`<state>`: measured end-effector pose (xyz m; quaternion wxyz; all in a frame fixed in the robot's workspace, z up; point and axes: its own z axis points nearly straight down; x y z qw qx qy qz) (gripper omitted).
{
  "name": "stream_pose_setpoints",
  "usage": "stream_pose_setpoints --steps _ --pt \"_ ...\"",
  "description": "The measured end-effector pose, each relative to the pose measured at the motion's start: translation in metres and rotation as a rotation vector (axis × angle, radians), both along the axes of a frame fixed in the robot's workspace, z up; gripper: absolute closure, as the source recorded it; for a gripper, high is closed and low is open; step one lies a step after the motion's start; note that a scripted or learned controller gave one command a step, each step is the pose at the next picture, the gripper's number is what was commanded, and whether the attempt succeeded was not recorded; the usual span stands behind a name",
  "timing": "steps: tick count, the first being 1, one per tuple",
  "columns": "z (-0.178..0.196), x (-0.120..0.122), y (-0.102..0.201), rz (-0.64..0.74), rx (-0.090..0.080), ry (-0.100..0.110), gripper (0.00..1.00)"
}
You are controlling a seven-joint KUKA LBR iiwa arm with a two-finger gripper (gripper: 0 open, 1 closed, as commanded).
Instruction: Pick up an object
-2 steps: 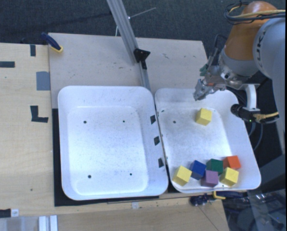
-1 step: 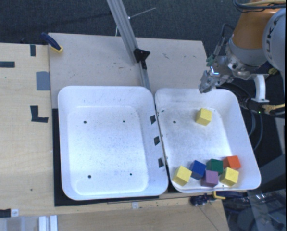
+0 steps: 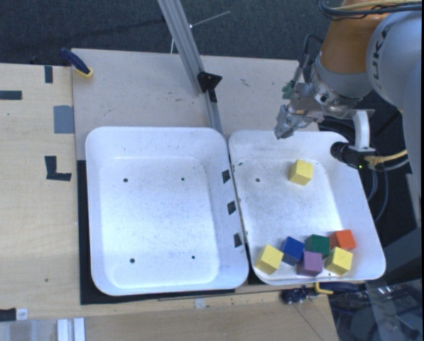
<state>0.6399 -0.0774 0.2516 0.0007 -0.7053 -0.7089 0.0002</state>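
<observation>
Lone yellow cube [image 3: 302, 171] sits in the right bin [image 3: 268, 148], upper half, slightly tilted, apart from the other blocks. Rest of the blocks cluster at the bin's near edge: yellow cube [image 3: 270, 258] at left, blue cube [image 3: 292, 250] touching it, purple cube [image 3: 312, 262] just beside, green cube [image 3: 317, 244] behind the purple, orange cube [image 3: 343, 239] at right, another yellow cube [image 3: 339, 261] in front of the orange. Gripper [image 3: 284, 131] hangs over the right bin's far rim, up & left of the lone yellow cube, not touching it, nothing seen between its tips; can't tell if it's open or closed. Left bin [image 3: 98, 190] lies alongside the right one, rims touching. Slanted metal rail [image 3: 185, 38] crosses the bench behind both bins.
</observation>
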Motion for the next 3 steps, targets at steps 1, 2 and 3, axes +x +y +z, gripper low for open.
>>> stream_pose_setpoints --steps 1,2,3 --pt "0.0 -0.013 0.056 0.002 0.001 0.001 1.0" --pt "-0.016 -0.013 0.115 0.002 0.001 0.002 1.0" --pt "-0.028 -0.021 0.173 0.002 0.001 0.003 1.0"
